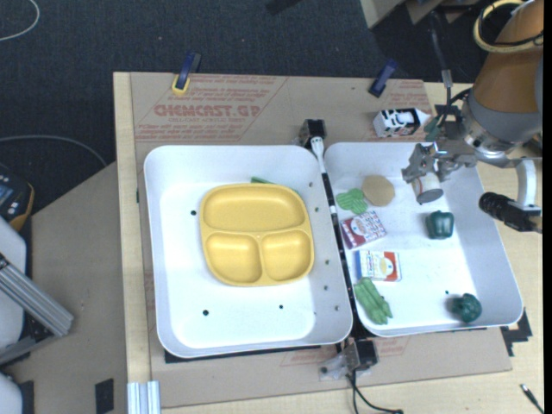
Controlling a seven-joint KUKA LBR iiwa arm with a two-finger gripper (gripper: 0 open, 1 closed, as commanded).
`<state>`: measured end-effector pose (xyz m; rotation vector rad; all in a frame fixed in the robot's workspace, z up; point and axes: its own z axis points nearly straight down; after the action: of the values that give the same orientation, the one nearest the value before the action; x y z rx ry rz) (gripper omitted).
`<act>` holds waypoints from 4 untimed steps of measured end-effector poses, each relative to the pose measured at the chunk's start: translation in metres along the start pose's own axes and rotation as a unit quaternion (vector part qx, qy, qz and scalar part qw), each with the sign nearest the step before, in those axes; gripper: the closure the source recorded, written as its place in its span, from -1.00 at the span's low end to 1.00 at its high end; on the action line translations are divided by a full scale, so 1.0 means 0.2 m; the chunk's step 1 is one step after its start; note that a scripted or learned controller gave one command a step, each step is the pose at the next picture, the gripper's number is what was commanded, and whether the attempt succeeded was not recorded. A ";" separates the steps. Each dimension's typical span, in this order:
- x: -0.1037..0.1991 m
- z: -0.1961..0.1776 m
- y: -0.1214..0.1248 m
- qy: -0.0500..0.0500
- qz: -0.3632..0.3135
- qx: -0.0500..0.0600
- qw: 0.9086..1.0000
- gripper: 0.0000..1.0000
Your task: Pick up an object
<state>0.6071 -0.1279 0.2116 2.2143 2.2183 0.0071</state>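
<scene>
One board (207,110) reads "CHEMCAST"; claw (423,177) hovers.

A robotics lab: a brown board bench (285,102) held by blue clamps (185,69), loose cables on dark carpet (78,41) at upper left

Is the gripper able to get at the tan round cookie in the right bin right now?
Probably yes. The gripper hangs over the right bin, just beside the tan cookie, whose top lies uncovered.
</scene>
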 end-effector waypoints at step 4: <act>0.27 -0.02 0.02 0.001 0.002 0.006 1.000 1.00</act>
<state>0.6119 -0.0734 0.2159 2.2252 2.2218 -0.0047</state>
